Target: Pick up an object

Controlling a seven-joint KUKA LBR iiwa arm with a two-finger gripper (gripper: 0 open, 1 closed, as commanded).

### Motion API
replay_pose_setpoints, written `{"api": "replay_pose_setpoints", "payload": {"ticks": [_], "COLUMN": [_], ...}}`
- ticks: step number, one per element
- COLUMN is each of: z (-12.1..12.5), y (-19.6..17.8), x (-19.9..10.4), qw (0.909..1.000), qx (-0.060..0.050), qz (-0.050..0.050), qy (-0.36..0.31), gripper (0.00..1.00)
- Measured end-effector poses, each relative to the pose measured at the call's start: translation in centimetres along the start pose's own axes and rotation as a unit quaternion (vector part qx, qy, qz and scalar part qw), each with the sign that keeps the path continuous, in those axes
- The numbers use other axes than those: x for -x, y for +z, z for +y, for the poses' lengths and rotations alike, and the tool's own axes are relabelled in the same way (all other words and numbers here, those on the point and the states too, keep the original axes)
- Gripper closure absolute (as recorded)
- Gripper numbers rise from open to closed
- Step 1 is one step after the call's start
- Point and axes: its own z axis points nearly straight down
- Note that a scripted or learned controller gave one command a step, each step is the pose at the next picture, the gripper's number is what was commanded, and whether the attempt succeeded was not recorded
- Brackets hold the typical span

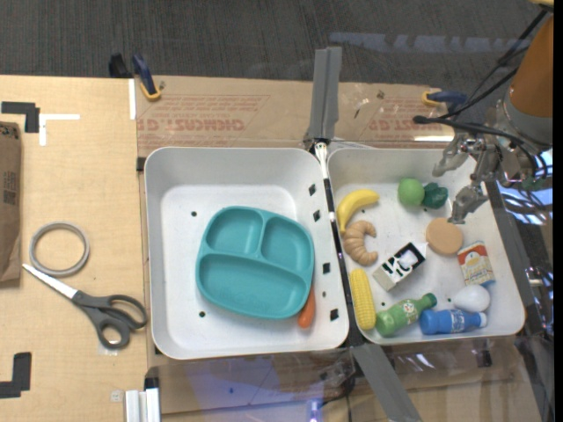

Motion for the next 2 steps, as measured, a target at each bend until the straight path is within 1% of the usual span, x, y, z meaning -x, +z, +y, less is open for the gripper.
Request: {"api": "replay_pose_setpoints", "payload": {"ticks": [1,2], "z": [0.4,0.5], "y": [12.8,11.7], "x": [4.2,4.4], "qw": [1.0000,1.0000], "qx": [0.000,-0.001], "qz": [-0.001,-0.004], "qy": [-0.005,-0.007], "gripper": [0.00,1.00]}}
